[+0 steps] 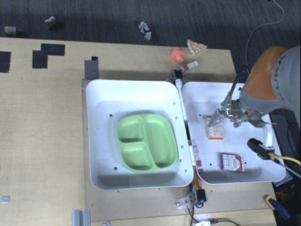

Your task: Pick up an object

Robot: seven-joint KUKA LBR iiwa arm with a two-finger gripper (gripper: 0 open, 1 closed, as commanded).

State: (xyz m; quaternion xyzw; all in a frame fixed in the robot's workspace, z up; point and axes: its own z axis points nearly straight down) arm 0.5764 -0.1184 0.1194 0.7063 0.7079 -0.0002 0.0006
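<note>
In the right bin (202, 95) lie two small things. One is an orange and white packet (216, 131) near the bin's middle left. The other is a red and white packet (231, 162) close to the front wall. My gripper (218, 118) reaches in from the right and hangs directly over the far end of the orange and white packet, low and close to it. Whether it touches the packet is unclear. The left bin (99, 102) holds a green divided plate (146, 142).
Behind the bins on the bench lie a pink ball (178, 55), a tan wedge (196, 46) and a small orange tube (189, 68). A dark block (91, 68) stands at the left bin's far corner. The arm covers the right bin's right side.
</note>
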